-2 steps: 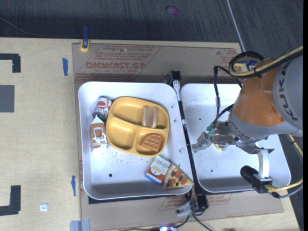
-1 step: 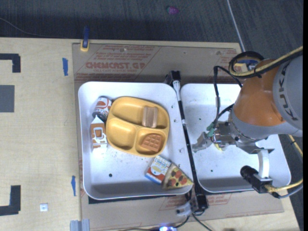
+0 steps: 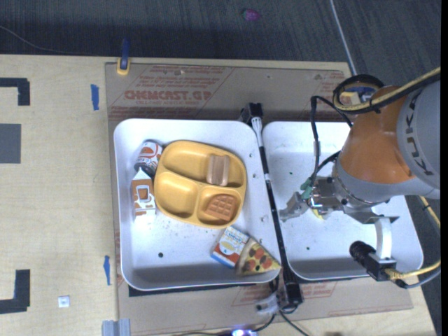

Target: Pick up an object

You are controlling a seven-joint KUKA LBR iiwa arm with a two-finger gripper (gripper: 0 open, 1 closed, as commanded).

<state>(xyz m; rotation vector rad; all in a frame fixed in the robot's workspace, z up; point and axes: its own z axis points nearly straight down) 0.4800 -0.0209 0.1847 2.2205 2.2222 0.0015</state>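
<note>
The robot's jaws [image 3: 297, 205] hover low over the right bin [image 3: 308, 257], at nine o'clock of the arm; their spread cannot be told. A yellow divided plate [image 3: 183, 187] sits in the left bin [image 3: 133, 243].

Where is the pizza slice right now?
The pizza slice lies in the left bin, at its near right corner. It sits beside a small colourful box, just below the yellow divided plate.

High slanted view over both bins [image 3: 126, 187]
</note>
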